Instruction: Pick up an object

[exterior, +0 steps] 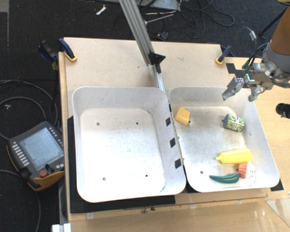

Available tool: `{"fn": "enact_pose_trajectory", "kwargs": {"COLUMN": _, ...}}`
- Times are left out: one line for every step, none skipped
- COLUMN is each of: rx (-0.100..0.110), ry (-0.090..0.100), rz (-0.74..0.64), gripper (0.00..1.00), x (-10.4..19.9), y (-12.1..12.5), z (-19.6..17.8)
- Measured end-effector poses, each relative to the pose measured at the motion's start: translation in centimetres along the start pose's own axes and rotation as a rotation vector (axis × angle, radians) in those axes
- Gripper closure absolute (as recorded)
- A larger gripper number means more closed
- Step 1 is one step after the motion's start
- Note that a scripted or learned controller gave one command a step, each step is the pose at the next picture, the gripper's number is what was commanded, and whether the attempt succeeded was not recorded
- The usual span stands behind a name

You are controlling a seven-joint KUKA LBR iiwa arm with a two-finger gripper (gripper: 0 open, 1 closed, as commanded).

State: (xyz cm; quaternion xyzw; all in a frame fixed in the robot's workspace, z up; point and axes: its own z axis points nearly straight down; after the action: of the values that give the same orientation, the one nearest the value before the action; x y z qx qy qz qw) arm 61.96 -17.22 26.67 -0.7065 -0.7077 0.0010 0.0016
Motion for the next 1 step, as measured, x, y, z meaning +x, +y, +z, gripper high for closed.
{"fn": "enact_pose_trajectory", "kwargs": {"rx": -0.004, "ry": -0.002, "rz": -0.001, "gripper": 0.00, "x": 0.02, "y": 0.08, "z": -0.23}}
